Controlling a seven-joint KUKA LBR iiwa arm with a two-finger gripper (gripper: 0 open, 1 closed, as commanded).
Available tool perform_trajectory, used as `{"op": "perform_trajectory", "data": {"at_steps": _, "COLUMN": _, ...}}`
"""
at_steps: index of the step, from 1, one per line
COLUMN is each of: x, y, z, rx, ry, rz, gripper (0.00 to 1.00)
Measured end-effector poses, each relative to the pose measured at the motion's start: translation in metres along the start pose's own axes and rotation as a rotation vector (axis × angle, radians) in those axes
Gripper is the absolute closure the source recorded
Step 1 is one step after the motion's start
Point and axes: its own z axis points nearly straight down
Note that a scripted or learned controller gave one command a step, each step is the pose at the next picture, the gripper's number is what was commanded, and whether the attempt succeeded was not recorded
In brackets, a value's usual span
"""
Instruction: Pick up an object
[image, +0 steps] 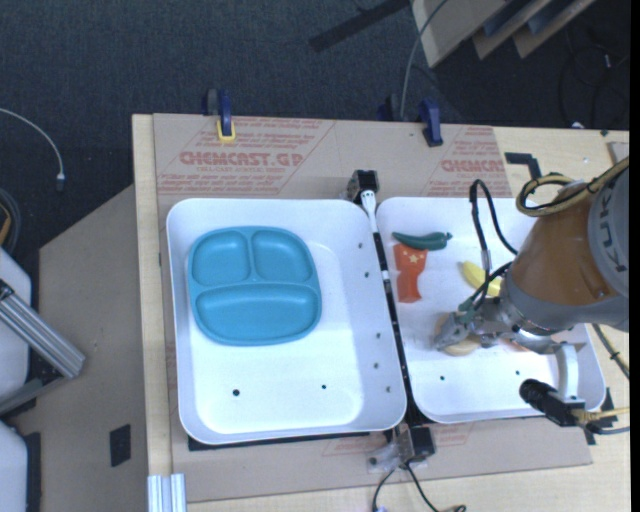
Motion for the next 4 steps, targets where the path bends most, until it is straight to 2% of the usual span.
{"op": "perform_trajectory", "data": {"at_steps": 2, "x": -0.015, "y": 0.001, "z": -0.098, "rx": -0.006, "ry": -0.003, "rz": -0.001, "gripper": 1.0}}
{"op": "perform_trajectory", "data": {"at_steps": 3, "x": -0.008, "y": 0.008, "z": -0.146, "rx": -0.007, "ry": -0.002, "rz": -0.003, "gripper": 1.0}}
{"op": "perform_trajectory", "data": {"at_steps": 4, "x": 0.04, "y": 0.016, "z": -0.152, "rx": -0.003, "ry": 0.0, "rz": -0.007, "gripper": 1.0}}
